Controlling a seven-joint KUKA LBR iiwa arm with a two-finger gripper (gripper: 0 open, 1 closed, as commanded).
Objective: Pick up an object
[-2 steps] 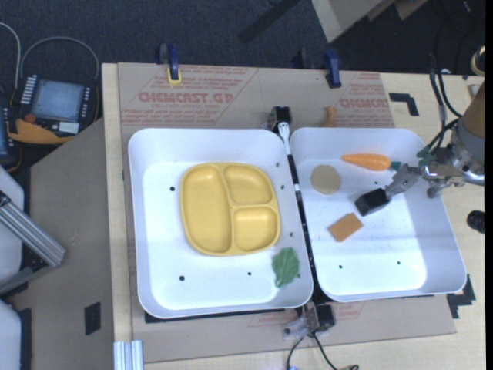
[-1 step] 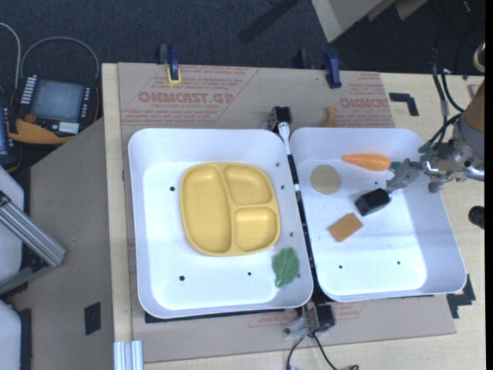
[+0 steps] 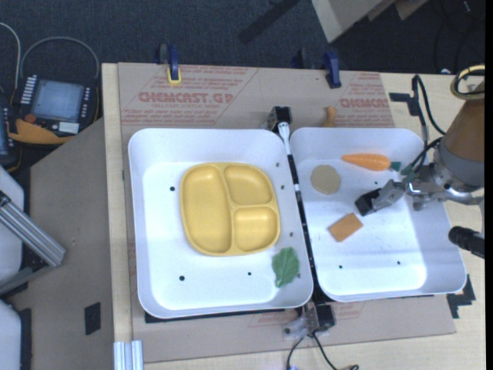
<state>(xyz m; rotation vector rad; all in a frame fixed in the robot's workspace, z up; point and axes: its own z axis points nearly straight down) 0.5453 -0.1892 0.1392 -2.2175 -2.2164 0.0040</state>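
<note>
a cardboard-covered bench carries two white bins. in the right bin the gripper hangs low, and whether it is spread or pressed together cannot be told. an orange block lies just near-left of it, a tan disc far-left, a carrot beyond. the left bin holds a yellow divided plate and a green leaf.

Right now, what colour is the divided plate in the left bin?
Yellow; the divided plate shows best in the camera view.
</note>
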